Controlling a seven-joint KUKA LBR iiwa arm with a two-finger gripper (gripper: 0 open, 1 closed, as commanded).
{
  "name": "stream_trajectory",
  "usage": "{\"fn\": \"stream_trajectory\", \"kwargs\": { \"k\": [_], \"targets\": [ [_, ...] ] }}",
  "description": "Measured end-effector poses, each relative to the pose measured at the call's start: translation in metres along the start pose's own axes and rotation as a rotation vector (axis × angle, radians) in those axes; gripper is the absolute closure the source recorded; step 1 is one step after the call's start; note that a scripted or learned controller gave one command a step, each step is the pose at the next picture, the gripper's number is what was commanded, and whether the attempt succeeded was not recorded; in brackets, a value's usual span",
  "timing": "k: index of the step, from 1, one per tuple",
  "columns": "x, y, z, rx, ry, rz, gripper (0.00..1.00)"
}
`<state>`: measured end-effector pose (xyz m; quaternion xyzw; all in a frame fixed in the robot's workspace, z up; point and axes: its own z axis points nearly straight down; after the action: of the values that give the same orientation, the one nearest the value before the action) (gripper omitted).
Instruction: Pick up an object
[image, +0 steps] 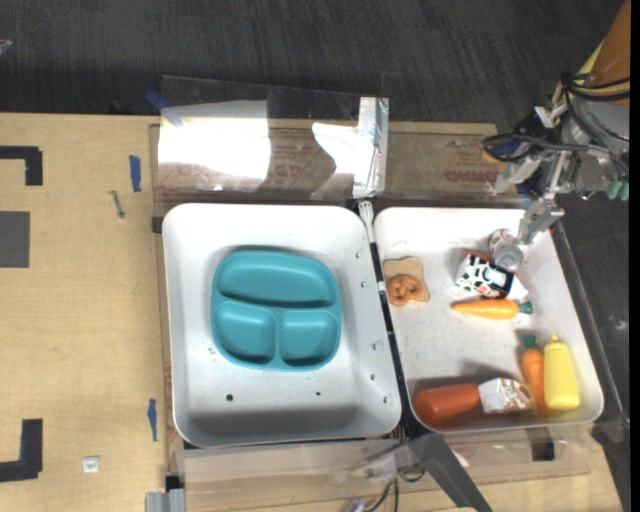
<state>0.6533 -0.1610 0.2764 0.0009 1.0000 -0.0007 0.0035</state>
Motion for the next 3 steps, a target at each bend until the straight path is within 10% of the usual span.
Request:
{"fn": "stream_trajectory", "kwargs": {
  "k": [1,3],
  "targets": [
    [0.035,-0.057,0.147,-0.004,0.008,-0.144,0.0],
    [0.158,-0.048,0.18,0.009,-0.034,-0.042,0.0]
  ]
}}
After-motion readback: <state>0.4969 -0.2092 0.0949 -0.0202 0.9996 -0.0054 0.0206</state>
